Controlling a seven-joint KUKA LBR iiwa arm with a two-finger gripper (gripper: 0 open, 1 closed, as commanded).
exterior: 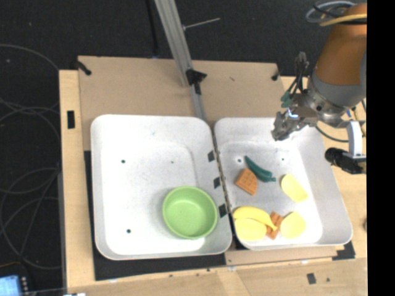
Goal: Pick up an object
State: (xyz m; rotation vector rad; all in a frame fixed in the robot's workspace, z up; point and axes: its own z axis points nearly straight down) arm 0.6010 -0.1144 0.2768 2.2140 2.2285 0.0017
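Green bowl (190, 211), orange waffle (247, 182), claw (282, 130)

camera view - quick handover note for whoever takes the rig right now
Gripper: over the far edge of the right bin, nothing seen between its fingers; open or shut can't be told.
Right bin: green pepper, orange waffle, yellow piece, big yellow piece, small orange piece, another yellow piece.
Left bin: green bowl.
Done: nothing picked yet.
Left: descend on one object, grasp, lift.
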